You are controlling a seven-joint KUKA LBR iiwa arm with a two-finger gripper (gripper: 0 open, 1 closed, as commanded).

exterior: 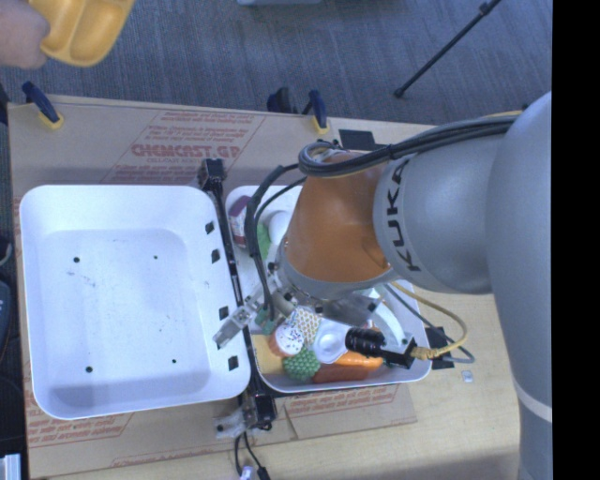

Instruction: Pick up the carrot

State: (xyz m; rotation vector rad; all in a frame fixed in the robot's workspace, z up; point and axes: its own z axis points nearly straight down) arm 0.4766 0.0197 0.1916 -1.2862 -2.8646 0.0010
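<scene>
Bench [141, 141]: cardboard sheet with red print is lying under both bins, grey carpet is showing beyond it.
Yellow object [82, 28]: sitting at the top left corner, far up and left of the gripper, partly cut off.
Left bin [112, 281]: white and shallow, lying well to the left of the gripper.
Right bin [412, 370]: the arm is covering most of it; the gripper is reaching down into it.
Arm [441, 216]: grey with an orange band, leaning in from the right.
Gripper [281, 323]: hanging low over the clutter; cannot tell how it is set.
Green item [300, 367]: lying just below the gripper.
Carrot [352, 366]: orange, lying near the bin's front wall, below and right of the gripper, beside the green item.
</scene>
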